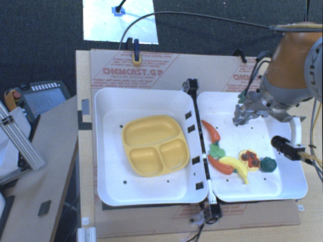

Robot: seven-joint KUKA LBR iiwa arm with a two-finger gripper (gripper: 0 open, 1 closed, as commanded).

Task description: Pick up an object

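The right white bin holds several toy foods. A red chili lies near its left wall. Below it sit a small green piece, a red-orange piece, a yellow banana, a small pizza slice and a dark green broccoli. My gripper hangs over the upper middle of this bin, above and right of the chili, with nothing seen between its fingers.
The left white bin holds a yellow three-compartment tray. A black divider runs between the bins. A black part of the arm juts over the right bin's right side. A teach pendant lies at far left.
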